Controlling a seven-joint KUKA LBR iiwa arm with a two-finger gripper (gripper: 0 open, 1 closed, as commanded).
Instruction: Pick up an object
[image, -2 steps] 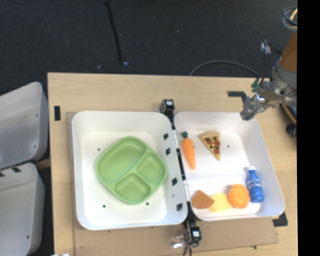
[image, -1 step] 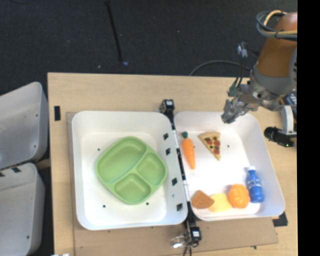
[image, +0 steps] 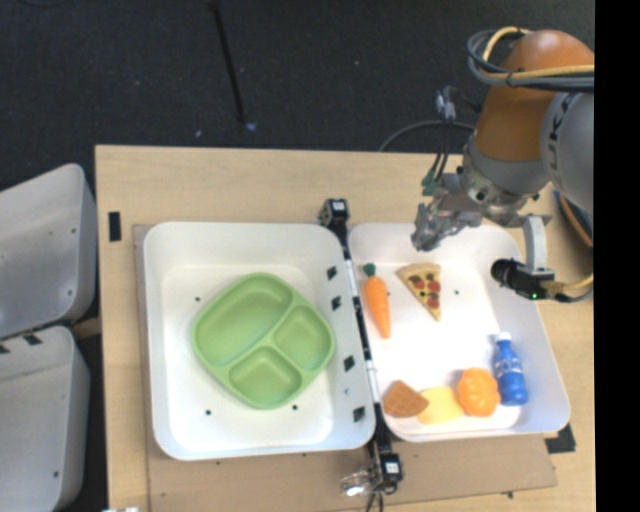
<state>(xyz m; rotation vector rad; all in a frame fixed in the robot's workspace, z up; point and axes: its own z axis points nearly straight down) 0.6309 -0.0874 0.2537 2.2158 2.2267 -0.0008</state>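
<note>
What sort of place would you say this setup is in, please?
Probably a robotics lab test bench: a robot arm reaches over two white bins on a wooden bench, with toy food such as a carrot and pizza slice.

Arm (image: 560, 110): grey casing with a broad, glossy orange band (image: 525, 85) above the wrist. Thin grey and yellowish cables (image: 490, 50) loop round the top of the band; a further dark cable (image: 405, 135) trails off to one side. Wrist section (image: 480, 190): darker grey metal, narrowing to a small grey gripper (image: 428, 235).
</note>
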